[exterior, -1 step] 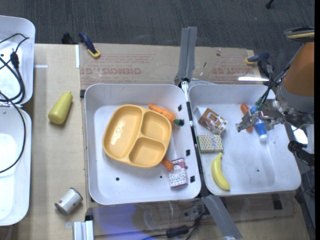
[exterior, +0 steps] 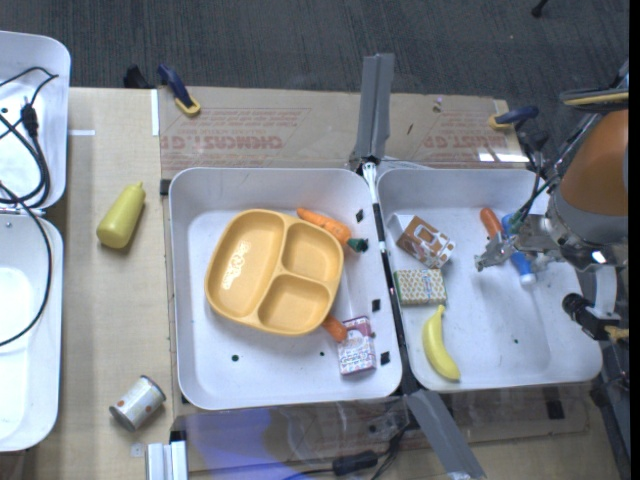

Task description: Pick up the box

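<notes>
The box (exterior: 425, 241) is small, brown and white with orange print, lying tilted near the back left corner of the right bin (exterior: 520, 363), apart from the jaws (exterior: 492, 258), whose state I cannot tell. Sharing that bin are one speckled sponge (exterior: 420, 286), one banana (exterior: 438, 343) and one orange marker (exterior: 490, 222). The left bin (exterior: 190, 298) holds one yellow divided plate (exterior: 274, 271), two carrots (exterior: 325, 225) and one pink packet (exterior: 356, 347), while one mustard bottle (exterior: 121, 216) and one can (exterior: 137, 401) lie on the counter (exterior: 110, 318).

Two bins (exterior: 190, 298), three boxes (exterior: 424, 241), two carrots (exterior: 325, 225)
</notes>
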`<state>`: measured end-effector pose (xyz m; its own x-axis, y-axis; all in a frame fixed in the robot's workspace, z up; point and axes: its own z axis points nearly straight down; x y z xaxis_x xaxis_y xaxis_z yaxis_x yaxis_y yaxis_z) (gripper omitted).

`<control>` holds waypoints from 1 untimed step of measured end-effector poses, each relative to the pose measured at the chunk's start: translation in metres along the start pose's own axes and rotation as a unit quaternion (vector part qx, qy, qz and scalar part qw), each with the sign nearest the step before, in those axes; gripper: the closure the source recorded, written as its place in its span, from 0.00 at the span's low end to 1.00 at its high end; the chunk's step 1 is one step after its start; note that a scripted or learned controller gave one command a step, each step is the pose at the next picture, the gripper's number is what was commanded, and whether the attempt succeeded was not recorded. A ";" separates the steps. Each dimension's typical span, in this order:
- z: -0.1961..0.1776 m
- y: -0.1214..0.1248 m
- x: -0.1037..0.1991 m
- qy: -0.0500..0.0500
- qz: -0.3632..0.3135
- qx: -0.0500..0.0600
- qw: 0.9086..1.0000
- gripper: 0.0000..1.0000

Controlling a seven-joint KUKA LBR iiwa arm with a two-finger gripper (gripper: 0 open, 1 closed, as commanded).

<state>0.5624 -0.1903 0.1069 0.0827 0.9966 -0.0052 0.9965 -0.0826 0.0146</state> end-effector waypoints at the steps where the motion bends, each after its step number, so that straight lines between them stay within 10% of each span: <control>1: -0.003 -0.004 0.000 0.002 0.002 0.008 1.000 1.00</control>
<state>0.5584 -0.1895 0.1095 0.0861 0.9963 -0.0008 0.9963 -0.0861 -0.0007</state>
